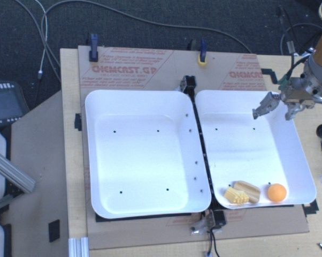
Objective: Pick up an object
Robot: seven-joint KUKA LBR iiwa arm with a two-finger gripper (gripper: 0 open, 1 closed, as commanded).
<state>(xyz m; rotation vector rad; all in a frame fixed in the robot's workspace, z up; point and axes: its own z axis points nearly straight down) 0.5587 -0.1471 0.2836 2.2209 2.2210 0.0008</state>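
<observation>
Three small objects lie along the near edge of the right bin: a yellow corn cob, a tan bread-like roll touching it, and an orange ball a little to their right. My gripper hangs over the far right part of that bin, well away from all three. Its two fingers are spread apart with nothing between them, so it is open.
The left bin lies beside the right one, with a black divider clip between them at the far side. Blue and yellow clamps hold the cardboard sheet at the back. Cables run over the dark floor.
</observation>
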